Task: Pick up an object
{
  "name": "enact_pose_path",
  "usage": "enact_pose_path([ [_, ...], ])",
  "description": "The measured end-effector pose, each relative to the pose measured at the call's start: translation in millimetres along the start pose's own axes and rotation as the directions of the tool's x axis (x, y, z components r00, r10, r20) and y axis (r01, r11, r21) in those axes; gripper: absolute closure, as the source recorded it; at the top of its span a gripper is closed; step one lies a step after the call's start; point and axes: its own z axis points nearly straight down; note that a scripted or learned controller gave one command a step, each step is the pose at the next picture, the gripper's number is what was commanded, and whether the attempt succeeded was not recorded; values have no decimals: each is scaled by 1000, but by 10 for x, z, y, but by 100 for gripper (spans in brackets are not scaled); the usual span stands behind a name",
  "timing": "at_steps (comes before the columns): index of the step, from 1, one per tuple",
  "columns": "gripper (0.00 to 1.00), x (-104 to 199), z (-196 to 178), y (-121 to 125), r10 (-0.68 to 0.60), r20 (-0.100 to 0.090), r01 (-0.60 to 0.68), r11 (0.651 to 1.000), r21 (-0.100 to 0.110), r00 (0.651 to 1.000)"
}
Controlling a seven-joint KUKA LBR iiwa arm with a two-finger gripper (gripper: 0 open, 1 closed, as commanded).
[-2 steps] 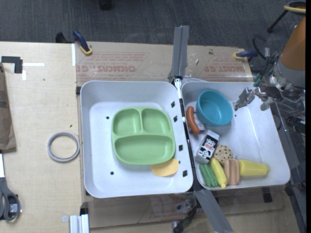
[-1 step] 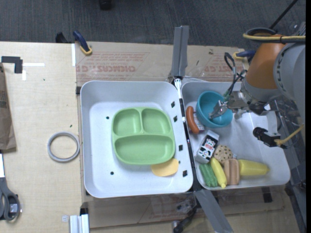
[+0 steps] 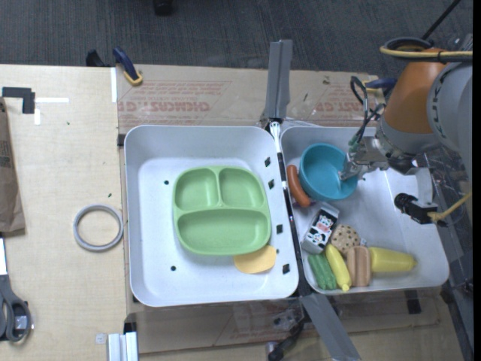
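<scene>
My gripper (image 3: 352, 170) hangs over the back of the right bin (image 3: 391, 224), right at the right rim of a blue bowl (image 3: 325, 173). The bowl sits tilted, with its left side over an orange-red sausage (image 3: 297, 187). Toward the front of this bin lie a small black-and-white carton (image 3: 319, 229), a speckled cookie (image 3: 346, 238), a green vegetable (image 3: 323, 271), a yellow corn-like piece (image 3: 339, 268), a hot dog (image 3: 360, 266) and a yellow fruit (image 3: 391, 259).
The left bin (image 3: 146, 201) holds a green divided plate (image 3: 222, 210) with a yellow slice (image 3: 255, 261) at its front edge. On the bench to the left lie a grey ring (image 3: 98, 226) and scissors (image 3: 12, 318). A metal divider (image 3: 276, 81) stands between the bins.
</scene>
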Motion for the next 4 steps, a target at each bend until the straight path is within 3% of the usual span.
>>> enact_pose_path([
  [1, 100, -113, -80, 236, -208, -3, 208, 978, 6, 978],
  [2, 100, -48, -292, 68, -102, -4, 102, 995, 9, 995],
  [3, 100, 73, 66, 369, -326, 7, 326, 945, 3, 945],
  [4, 100, -135, -325, 405, -256, -3, 256, 967, 6, 967],
])
